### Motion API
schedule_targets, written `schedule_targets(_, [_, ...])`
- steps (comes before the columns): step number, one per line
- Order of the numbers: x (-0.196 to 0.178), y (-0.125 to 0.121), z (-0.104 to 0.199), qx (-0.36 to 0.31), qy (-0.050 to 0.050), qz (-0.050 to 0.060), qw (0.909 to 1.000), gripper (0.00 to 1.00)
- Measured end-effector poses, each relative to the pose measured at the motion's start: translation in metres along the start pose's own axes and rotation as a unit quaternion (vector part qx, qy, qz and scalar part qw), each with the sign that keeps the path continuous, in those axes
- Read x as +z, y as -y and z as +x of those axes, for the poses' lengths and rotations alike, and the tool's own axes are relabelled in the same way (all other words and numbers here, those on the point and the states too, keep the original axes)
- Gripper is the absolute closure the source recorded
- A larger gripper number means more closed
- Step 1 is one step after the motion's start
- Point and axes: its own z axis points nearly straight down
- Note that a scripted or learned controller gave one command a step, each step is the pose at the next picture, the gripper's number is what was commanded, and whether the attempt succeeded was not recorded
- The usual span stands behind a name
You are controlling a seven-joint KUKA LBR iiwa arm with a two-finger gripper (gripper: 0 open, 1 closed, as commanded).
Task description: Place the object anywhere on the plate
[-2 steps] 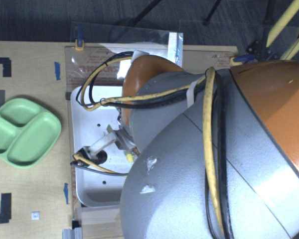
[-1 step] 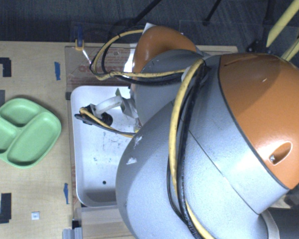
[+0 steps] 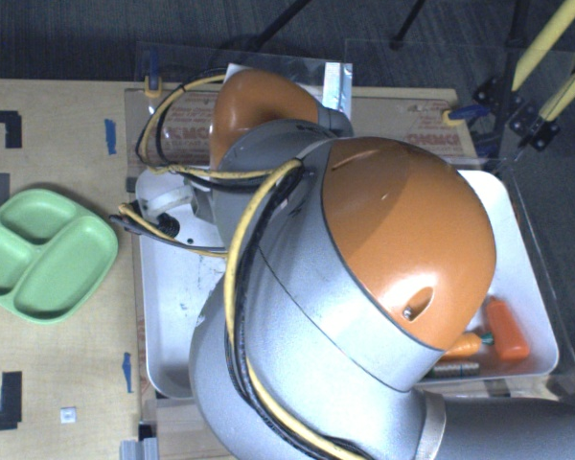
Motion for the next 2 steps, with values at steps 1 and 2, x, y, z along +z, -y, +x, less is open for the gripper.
schedule_targets(1, [-0.0114,0.0099,-0.0442,-0.111,0.004,0.0,0.9938,1.0])
schedule_targets(2, [-0.0114,0.01,-0.0442,-0.111,0.004,0.0,0.9938,0.0])
